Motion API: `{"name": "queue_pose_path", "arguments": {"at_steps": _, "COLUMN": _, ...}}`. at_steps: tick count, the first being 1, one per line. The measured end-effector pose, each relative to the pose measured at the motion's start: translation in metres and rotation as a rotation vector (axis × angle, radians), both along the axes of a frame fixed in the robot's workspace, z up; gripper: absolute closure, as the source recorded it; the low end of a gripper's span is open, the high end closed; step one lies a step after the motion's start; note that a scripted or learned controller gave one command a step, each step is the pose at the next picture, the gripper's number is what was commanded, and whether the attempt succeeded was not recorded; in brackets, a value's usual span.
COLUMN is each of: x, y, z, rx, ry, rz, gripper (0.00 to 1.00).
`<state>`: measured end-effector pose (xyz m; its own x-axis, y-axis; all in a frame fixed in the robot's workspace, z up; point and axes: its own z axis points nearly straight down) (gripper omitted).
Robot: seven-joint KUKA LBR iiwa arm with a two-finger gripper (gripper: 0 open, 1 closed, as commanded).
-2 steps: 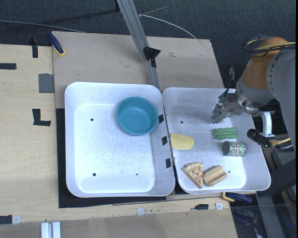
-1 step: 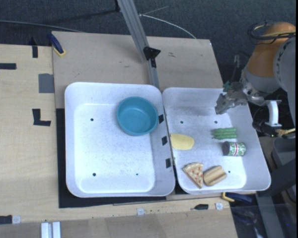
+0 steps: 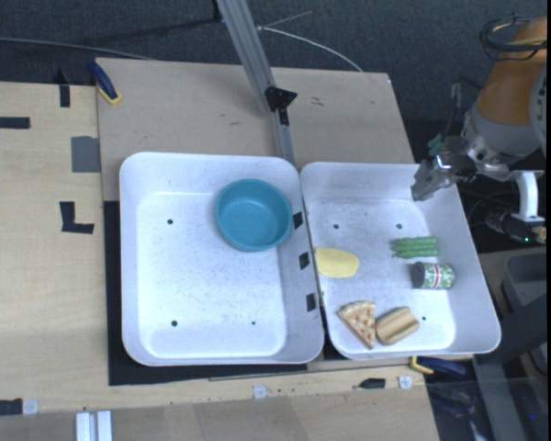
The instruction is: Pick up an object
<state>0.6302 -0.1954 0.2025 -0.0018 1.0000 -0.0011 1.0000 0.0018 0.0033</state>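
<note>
In the right bin (image 3: 367, 191) lie a yellow rounded piece (image 3: 336, 263), a green bean pod (image 3: 414, 246), a small green and white can (image 3: 432, 276) on its side, a pizza slice (image 3: 358, 322) and a bread roll (image 3: 397, 324). A blue bowl (image 3: 253, 214) rests in the left bin (image 3: 156, 274), near its back right corner. My gripper (image 3: 430, 180) hangs over the back right rim of the right bin, apart from every object, with the bean pod nearest below it. Nothing shows between its fingers.
A slanted metal pole (image 3: 253, 53) with a black clamp crosses the bench behind the bins. A thin white cable (image 3: 321, 49) runs across the dark backdrop. The bench board (image 3: 37, 274) extends to the left with black tape marks.
</note>
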Motion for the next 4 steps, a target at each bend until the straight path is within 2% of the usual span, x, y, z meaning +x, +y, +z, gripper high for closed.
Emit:
{"name": "queue_pose_path", "arguments": {"at_steps": 1, "x": 0.001, "y": 0.0, "z": 0.054, "rx": -0.001, "ry": -0.002, "rz": 0.0, "gripper": 1.0}}
{"name": "queue_pose_path", "arguments": {"at_steps": 3, "x": -0.012, "y": 0.116, "z": 0.034, "rx": 0.002, "ry": 0.006, "rz": 0.004, "gripper": 1.0}}
{"name": "queue_pose_path", "arguments": {"at_steps": 4, "x": -0.009, "y": 0.17, "z": 0.042, "rx": 0.002, "ry": 0.004, "rz": 0.005, "gripper": 1.0}}
